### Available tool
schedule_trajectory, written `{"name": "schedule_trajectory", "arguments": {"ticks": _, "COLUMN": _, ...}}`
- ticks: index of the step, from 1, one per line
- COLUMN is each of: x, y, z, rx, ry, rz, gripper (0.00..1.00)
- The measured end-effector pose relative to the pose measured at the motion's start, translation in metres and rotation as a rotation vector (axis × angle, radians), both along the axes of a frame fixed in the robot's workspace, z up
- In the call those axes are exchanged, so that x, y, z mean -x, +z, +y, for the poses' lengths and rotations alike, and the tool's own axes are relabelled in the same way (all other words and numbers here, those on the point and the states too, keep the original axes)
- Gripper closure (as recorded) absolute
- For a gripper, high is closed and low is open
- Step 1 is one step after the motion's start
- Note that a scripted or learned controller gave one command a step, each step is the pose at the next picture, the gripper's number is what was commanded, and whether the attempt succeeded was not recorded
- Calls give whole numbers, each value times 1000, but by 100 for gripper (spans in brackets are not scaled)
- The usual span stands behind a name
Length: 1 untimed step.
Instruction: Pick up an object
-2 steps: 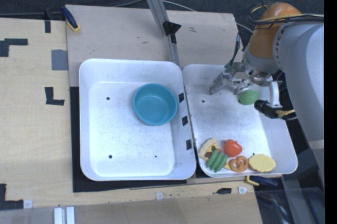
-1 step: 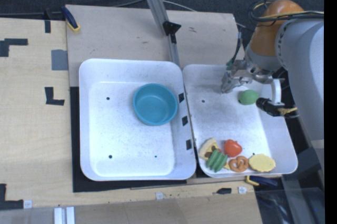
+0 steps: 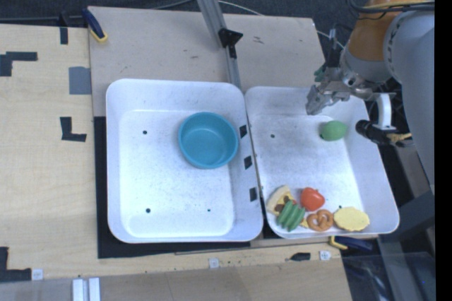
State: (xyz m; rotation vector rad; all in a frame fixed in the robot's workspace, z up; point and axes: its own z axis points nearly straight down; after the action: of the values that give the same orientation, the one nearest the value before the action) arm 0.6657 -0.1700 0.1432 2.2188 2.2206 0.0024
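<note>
1. The left bin point(image 3: 127, 151) holds a blue bowl point(image 3: 207, 140), untouched.
2. Along the near edge of the right bin point(image 3: 282, 116) lie small toy foods: a green piece point(image 3: 289, 215), a red one point(image 3: 312, 198), a pretzel point(image 3: 319, 220) and a yellow piece point(image 3: 351, 220).
3. A green ball point(image 3: 332, 130), smooth and round, rests near the far right side.
4. The hand point(image 3: 316, 103) hovers just beside the ball, carrying nothing; I cannot tell whether it is open. Nothing is lifted yet.
</note>
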Motion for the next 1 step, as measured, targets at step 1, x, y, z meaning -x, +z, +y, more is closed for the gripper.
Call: {"name": "schedule_trajectory", "arguments": {"ticks": 1, "x": -3, "y": 44, "z": -6, "rx": 0, "ry": 0, "rz": 1, "gripper": 100}}
